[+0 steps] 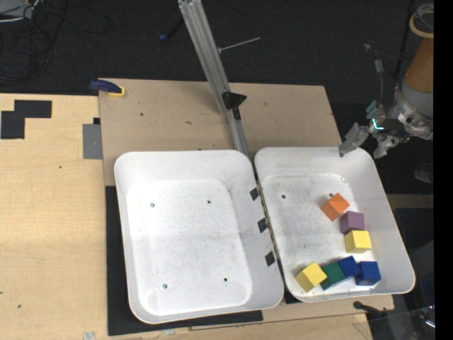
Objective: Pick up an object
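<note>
Several small coloured blocks lie in the right bin (297,163): an orange cube (335,206), a purple one (352,222) and a yellow one (358,241) along its right side. A second yellow block (310,275), a green one (331,273) and two blue ones (348,265) (369,272) crowd the near right corner. My gripper (369,142) hangs above the bin's far right corner, outside the rim, well away from the blocks. It is open with nothing between its fingers.
The left bin (184,163) sits beside the right one, with black clips along the shared edge. A slanted aluminium bar (209,55) rises behind the bins. A blue and yellow clamp (106,87) lies at the board's far left corner.
</note>
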